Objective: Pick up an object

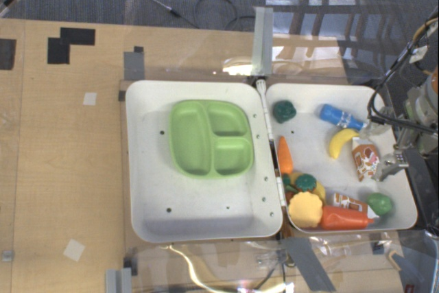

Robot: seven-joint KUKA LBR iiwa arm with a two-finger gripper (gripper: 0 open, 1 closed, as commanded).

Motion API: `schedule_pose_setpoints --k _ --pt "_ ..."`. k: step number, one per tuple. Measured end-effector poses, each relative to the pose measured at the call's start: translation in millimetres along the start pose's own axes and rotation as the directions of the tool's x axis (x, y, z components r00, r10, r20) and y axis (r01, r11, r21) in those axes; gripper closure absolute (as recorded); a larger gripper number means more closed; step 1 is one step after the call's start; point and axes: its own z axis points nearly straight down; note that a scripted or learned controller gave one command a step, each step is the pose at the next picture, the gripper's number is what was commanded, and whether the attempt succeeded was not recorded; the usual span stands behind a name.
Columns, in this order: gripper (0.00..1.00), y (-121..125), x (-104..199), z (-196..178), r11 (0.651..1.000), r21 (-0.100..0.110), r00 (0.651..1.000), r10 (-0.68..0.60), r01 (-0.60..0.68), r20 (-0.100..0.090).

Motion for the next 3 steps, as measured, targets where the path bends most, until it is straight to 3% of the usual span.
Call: schedule_pose_setpoints --k 1,2,3 --pt "0.00 7.8 -19.5 156.0 0.991 0.005 0.991 -0.135 0.135 0.013" --pt "0.00 27.5 -12.5 173.8 0.987 0.002 0.987 -0.163 0.163 0.007" --pt "1.00 30.2 -16.0 161.9 0.985 0.003 0.985 -0.172 0.172 0.014"
